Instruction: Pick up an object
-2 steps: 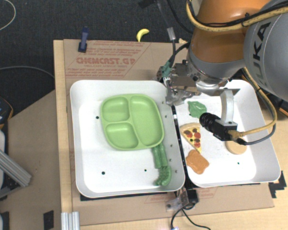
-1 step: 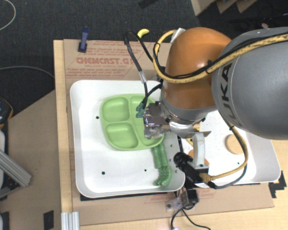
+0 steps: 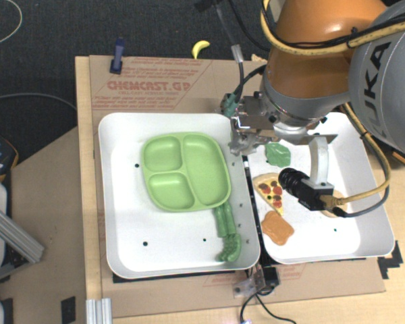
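My gripper (image 3: 243,139) hangs over the wall between the two bins, near their far end, under the orange wrist band. In the left bin (image 3: 118,241) lies a green divided plate (image 3: 185,171), its right rim just left of the gripper. A green knobbly toy (image 3: 227,233) lies along that bin's right wall, near the front. The right bin (image 3: 364,238) holds a small green piece (image 3: 279,154) just right of the gripper, a pizza slice (image 3: 268,189) and a brown toast-like piece (image 3: 277,228). I see nothing between the fingers.
The bins rest on a cardboard sheet (image 3: 155,79) with red print. A blue clip (image 3: 117,57) and a yellow banana-shaped toy (image 3: 200,47) lie at its far edge. The arm's bulk covers the far part of the right bin.
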You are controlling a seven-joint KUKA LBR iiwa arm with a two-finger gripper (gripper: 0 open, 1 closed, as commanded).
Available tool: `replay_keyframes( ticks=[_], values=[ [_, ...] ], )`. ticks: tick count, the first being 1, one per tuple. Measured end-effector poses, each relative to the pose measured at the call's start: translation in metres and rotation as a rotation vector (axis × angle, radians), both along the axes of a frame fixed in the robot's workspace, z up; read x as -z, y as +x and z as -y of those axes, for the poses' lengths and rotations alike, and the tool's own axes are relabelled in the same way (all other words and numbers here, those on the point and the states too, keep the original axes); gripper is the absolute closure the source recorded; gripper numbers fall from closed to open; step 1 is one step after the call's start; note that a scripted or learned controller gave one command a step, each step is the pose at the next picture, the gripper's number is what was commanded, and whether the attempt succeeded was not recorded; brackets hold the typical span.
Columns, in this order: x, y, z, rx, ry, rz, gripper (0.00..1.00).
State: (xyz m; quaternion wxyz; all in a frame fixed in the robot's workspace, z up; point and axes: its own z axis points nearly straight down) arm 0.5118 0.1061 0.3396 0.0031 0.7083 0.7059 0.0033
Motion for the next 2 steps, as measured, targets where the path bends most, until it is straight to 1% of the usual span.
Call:
replay_keyframes(
  ticks=[1,2],
  values=[
    [0.047,-0.033,-0.044,-0.008,0.000,-0.018,1.00],
    [-0.085,-0.031,-0.018,-0.003,0.004,0.007,1.00]
  ],
)
